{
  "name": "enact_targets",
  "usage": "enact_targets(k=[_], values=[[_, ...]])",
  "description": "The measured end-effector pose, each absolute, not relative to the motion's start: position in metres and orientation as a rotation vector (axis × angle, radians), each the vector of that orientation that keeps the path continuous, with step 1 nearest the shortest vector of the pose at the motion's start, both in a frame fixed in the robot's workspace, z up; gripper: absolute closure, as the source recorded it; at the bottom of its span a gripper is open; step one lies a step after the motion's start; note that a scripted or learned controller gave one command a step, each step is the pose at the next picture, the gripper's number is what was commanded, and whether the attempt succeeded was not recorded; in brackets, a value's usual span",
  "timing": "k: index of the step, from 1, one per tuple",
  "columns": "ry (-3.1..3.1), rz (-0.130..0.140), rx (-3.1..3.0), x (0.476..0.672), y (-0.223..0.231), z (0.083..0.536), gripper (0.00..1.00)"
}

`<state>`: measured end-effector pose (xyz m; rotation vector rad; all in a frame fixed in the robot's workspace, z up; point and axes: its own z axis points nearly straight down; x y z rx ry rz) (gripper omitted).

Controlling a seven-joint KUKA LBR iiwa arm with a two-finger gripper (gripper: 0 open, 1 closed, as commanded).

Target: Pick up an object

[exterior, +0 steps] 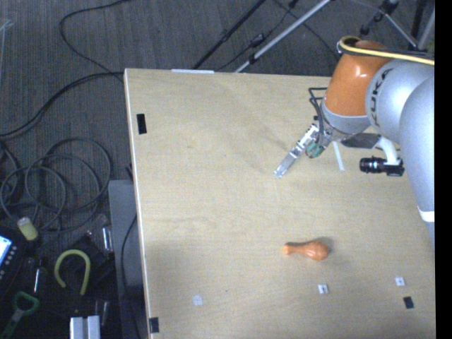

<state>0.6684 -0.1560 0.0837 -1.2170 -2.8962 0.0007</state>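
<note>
And here's the arm (395, 97) reaching in from the right, its hand (286, 167) poised over the far middle of the pale worktop (212, 189), slanting down to the left with nothing between its tips. Spread or pressed together? From this angle, I cannot tell. The target looks to be the small orange object (308, 249), lying well apart from the hand, nearer the front edge. To do this well, the hand should travel toward the near side, line up across the narrow neck, then drop straight. It's pear-like: a bulbous right end tapering to a slim stem on the left, smooth, liable to roll.
</note>
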Motion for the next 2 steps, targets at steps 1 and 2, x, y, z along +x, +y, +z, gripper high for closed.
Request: enact_targets(k=[1, 2], values=[[-2.819, -0.003, -1.393, 0.660, -0.198, 0.096, 0.00], [-2.975, 0.001, -1.012, 0.668, -0.162, 0.084, 0.00]])
